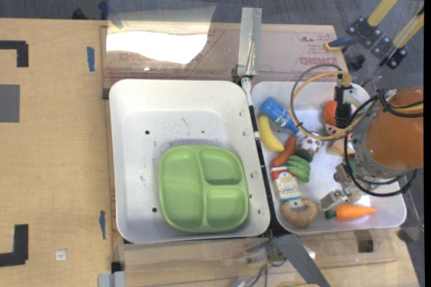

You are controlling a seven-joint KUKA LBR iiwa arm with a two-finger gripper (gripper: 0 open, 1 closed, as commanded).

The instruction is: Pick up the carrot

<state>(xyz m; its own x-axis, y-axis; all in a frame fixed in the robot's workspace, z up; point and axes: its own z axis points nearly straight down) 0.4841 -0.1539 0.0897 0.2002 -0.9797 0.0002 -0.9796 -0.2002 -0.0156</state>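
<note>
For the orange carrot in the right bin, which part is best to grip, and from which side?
Grip the orange carrot with green top at its thick middle, from above. It lies flat, long axis left-right, near the right white bin's front wall, so probably close across its width.

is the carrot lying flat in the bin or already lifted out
Lying flat in the right bin: the carrot rests on its side near the front edge, beside the gripper.

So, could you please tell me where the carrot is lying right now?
The carrot lies near the front right corner of the right bin, just right of the bagel and below the arm.
</note>
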